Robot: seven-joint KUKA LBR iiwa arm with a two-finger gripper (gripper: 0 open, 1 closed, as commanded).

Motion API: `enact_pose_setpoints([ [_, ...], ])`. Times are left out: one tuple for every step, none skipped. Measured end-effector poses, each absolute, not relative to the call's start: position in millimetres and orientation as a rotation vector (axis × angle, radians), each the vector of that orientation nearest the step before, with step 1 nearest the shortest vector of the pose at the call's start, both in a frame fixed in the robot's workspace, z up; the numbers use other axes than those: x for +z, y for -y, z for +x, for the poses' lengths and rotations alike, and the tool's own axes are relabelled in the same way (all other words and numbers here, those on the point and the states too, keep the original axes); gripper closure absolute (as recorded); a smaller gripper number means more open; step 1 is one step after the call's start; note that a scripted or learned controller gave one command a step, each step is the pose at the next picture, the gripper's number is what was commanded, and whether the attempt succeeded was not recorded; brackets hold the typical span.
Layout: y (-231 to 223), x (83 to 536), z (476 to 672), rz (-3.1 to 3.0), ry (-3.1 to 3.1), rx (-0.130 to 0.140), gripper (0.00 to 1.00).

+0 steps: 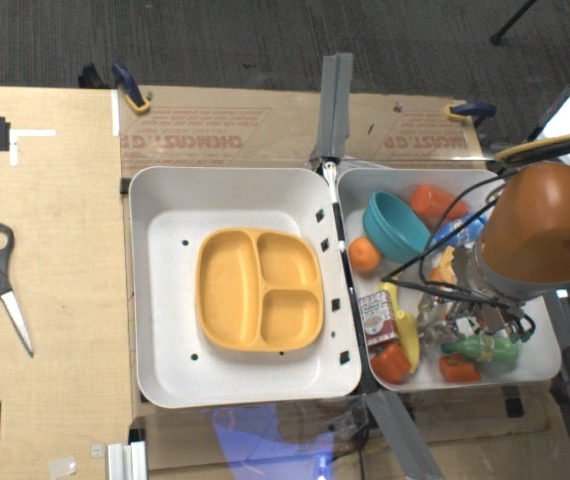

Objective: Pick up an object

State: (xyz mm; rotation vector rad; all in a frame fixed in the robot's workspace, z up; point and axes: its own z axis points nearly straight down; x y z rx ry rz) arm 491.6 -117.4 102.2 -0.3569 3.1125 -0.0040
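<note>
While the hand (470,320) sits low in the right bin (537,370) amid clutter, best approach imo: drop straight onto one item w/ room on both sides, close fully, lift slow. Can't tell finger spread; arm + cables hide them, and nothing seen between them. Nearest: green toy (487,348) right under the hand, red piece (458,368) just below it. Banana (406,330) and packet (375,316) to the hand's left, tomato (390,363) left and lower. Further: orange (364,255) and teal bowl (395,223) up-left, well apart from the hand. Farthest: left bin (155,298) w/ yellow tray (260,290), then scissors (3,278) on the surface (45,368).
</note>
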Motion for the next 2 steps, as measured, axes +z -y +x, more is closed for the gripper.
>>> enact_pose_setpoints([
  [153,93,548.1,0.221,-3.128,-0.001,1.0],
  [80,193,608.6,0.147,-3.133,0.001,1.0],
])
